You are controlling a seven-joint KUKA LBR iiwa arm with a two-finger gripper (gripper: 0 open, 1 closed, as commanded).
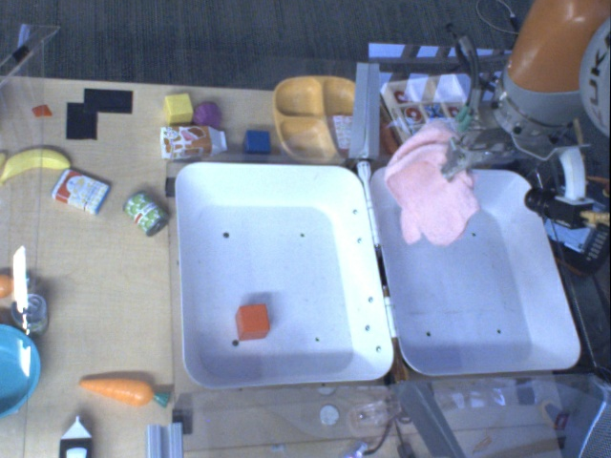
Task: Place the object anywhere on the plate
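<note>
The pincer (456, 160) sits over the pink cloth (434, 197) at the top of the right bin (496, 351) — whether it grips, I cannot tell. No plate reached yet — the placing seems wholly ahead.

Two shallow white bins sit side by side on the bench: the left bin (277, 184) and the right bin (496, 342). The left bin holds one orange-red block (253, 322) near its front left corner. The right bin holds one pink cloth (431, 194) at its back left corner.

On the bench left of the bins:
- one banana (33, 163)
- one carrot (119, 389)
- one small can (146, 213)
- two small cartons (80, 192) and (191, 142)
- one blue plate (14, 370) at the front left edge

Along the back edge:
- one yellow cube (178, 108)
- one purple ball (208, 114)
- one blue cube (256, 141)
- one yellow divided dish (310, 117)
</note>
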